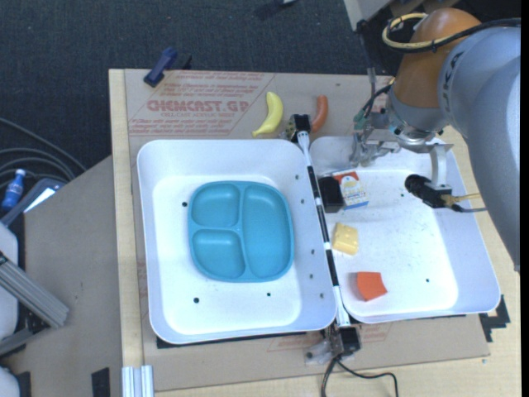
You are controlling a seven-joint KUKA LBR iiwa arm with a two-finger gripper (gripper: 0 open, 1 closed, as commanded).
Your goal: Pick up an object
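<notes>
My gripper (pixel 364 152) hangs over the far left corner of the right bin (pixel 463 263), just beyond a small white carton (pixel 353 190) with red and blue print. Nothing shows in its grasp. A black block (pixel 331 193) lies right beside the carton, against the bin's left wall. Nearer the front lie a pale yellow chunk (pixel 345 239) and an orange block (pixel 371 285). The grey arm with its orange band reaches in from the upper right.
The left bin (pixel 165 288) holds a blue divided plate (pixel 241 229). On the cardboard behind the bins lie a yellow banana (pixel 269 114), an orange-red stick (pixel 320 112) and a blue object (pixel 159 67).
</notes>
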